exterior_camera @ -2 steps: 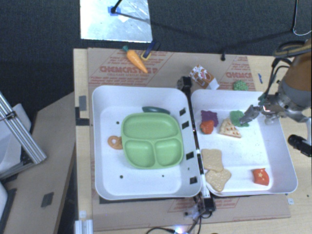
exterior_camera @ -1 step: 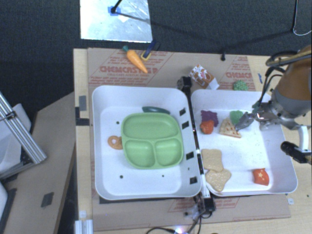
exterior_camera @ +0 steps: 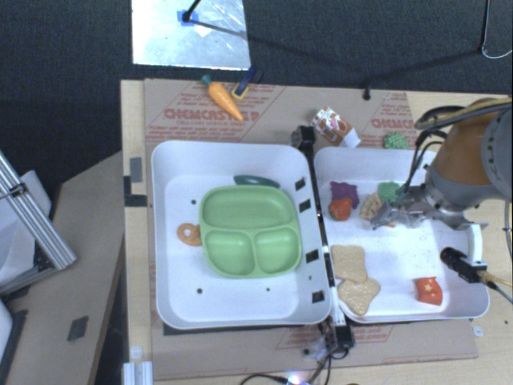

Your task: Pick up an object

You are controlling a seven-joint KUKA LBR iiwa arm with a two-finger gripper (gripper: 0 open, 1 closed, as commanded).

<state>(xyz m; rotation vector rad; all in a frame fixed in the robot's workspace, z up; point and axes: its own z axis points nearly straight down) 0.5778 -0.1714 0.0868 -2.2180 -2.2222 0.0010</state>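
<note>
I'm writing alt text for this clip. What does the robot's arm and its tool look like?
The arm is a rounded grey body with a broad orange band above the wrist, and dark cables loop over its top. The tool is small, metallic grey, and ends in thin fingers. The image is too blurred to make out any markings.

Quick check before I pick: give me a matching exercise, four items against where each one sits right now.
Items:
1. green plate
2. carrot
3. red piece
4. pretzel

Places:
A. bench, behind the left bin
B. right bin, near-right corner
C. left bin, middle
D. left bin, left of the plate

Pairs: 1-C, 2-A, 3-B, 4-D
</note>
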